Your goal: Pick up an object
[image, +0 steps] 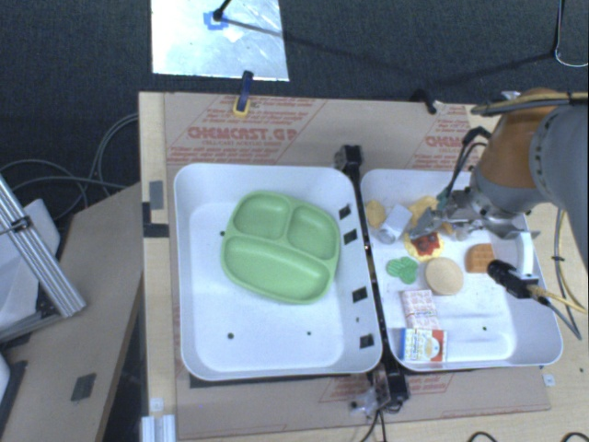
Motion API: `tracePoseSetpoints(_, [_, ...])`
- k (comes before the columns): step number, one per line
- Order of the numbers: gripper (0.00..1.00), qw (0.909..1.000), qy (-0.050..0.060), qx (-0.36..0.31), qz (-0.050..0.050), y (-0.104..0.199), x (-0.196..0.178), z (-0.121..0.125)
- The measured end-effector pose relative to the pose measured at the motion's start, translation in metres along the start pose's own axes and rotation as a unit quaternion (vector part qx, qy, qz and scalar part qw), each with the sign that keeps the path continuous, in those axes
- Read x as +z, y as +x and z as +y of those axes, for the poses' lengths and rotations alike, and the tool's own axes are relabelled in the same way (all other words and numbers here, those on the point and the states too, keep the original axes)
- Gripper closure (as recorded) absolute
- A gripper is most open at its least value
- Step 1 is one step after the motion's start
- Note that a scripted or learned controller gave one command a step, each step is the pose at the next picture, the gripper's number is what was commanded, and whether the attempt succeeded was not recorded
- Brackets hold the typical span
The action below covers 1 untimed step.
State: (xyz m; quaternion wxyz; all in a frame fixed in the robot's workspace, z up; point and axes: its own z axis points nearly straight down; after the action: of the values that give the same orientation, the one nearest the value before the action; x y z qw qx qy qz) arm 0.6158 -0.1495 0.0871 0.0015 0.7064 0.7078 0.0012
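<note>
Gripper [431,228] is down in the right bin [529,339], right on a small red and yellow toy [424,243]; can't tell its state. Nearby: round tan bun [444,275], flat green piece [401,268], 2 printed cartons [421,325]. Left bin [198,274] has a smooth green 3-section plate [281,247].

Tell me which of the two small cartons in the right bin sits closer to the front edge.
The carton with the blue and orange print; it lies at the front wall of the right bin. The pink-patterned carton lies just behind it, toward the gripper.
</note>
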Motion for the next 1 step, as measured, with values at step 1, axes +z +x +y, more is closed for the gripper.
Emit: tracePoseSetpoints(1, [1.0,1.0,-0.005,0.0,0.0,0.0006,-0.0144,0.0036])
